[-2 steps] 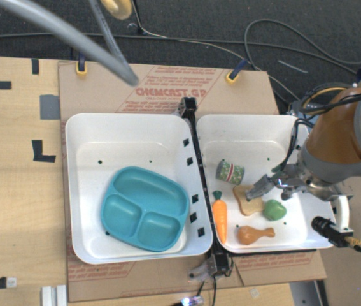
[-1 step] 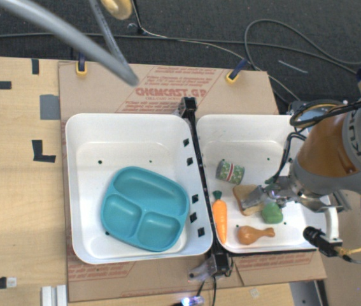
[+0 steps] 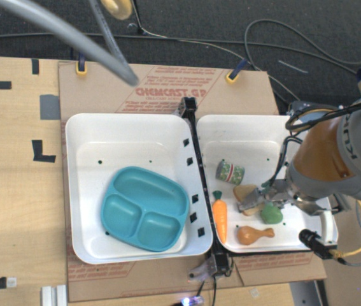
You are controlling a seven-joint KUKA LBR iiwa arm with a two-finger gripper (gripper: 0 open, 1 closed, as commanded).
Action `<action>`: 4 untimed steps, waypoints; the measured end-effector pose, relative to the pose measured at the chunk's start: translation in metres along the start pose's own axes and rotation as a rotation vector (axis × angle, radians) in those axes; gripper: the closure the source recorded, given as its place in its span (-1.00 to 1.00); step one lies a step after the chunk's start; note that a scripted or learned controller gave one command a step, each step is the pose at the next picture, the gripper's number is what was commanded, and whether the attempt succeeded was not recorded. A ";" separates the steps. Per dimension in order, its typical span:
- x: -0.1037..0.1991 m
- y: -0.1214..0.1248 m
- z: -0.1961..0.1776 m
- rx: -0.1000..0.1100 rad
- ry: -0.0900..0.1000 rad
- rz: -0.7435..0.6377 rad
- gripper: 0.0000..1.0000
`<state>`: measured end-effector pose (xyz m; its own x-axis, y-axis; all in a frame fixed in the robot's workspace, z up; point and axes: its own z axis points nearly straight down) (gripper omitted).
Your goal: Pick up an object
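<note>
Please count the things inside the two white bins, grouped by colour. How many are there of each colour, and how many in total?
Blue: 1, the divided tray
Green: 2, the small can and the round item
Orange: 1, the carrot
Brown: 2, the drumstick and the piece
Total: 6

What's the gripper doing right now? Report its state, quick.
Gripper: down in the right bin among the toy foods, beside the green object; open or shut cannot be told.

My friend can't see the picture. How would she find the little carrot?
Look in the right white bin, the one without the blue tray. Go to its left wall by the divider, near the front: the carrot lies there lengthwise. It is the one bright orange, pointed thing with a green top, left of the tan drumstick.
</note>
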<state>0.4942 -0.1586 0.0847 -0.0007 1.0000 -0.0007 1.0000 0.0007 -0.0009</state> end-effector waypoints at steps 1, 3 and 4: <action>-0.001 0.001 -0.011 -0.004 -0.003 0.000 1.00; 0.007 0.003 -0.133 -0.007 -0.002 -0.001 1.00; 0.007 0.004 -0.157 -0.003 0.000 0.000 1.00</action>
<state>0.4980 -0.1518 0.2416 -0.0012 1.0000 -0.0008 1.0000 0.0012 0.0018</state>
